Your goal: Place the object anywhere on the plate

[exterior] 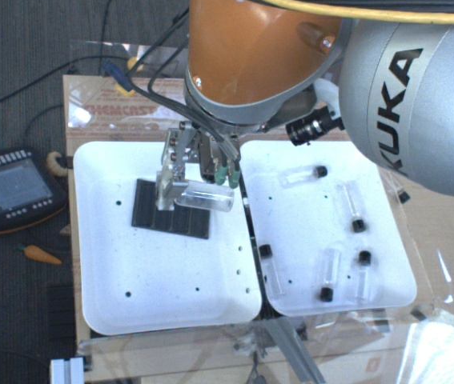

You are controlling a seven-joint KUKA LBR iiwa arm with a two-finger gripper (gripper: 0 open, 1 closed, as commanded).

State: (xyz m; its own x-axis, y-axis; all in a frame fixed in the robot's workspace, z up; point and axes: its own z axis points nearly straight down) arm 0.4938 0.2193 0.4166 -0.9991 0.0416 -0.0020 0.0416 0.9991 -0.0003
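Gripper (185,184): clenched on clear vial (207,197), vial lying crosswise between the fingers.
Vial position: over upper edge of black plate (170,210), plate directly under gripper, in left bin (106,278).
Right bin (387,214): other black-capped vials, right of gripper.

Looked like a robotics lab/test cell: industrial KUKA arm (403,78) w/ bundled cables over a bench (106,106), two shallow white bins (98,294) side by side, a teach pendant (10,190) lying on dark carpet at left, loose black cables running across the floor.
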